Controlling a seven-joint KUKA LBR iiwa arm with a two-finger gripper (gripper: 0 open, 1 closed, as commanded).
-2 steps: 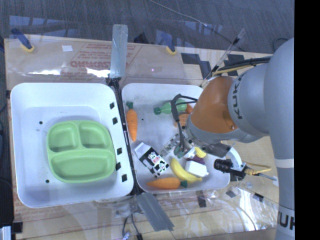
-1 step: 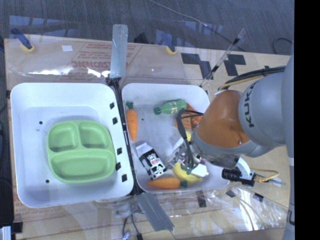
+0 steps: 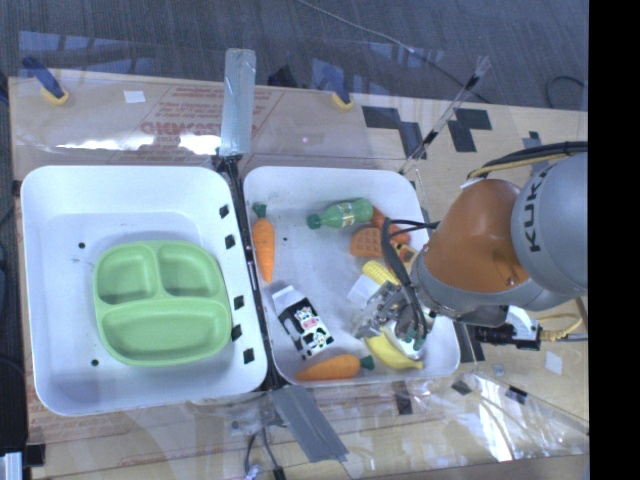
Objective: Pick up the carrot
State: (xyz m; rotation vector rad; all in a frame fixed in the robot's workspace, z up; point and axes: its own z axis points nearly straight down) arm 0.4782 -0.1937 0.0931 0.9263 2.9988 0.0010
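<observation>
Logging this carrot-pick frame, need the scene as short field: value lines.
left bin: holds green divided tray
right bin: carrot by left wall; second carrot by near wall; green bottle; black-and-white carton; banana
gripper: low over the bin's right side, near the banana, apart from both carrots
finger state: unclear

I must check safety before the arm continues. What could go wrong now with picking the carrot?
1. Two carrots lie in the right bin: one carrot by the left wall, another carrot at the front. The program may confuse them.
2. The gripper hangs over the banana and may grab that instead.
</observation>
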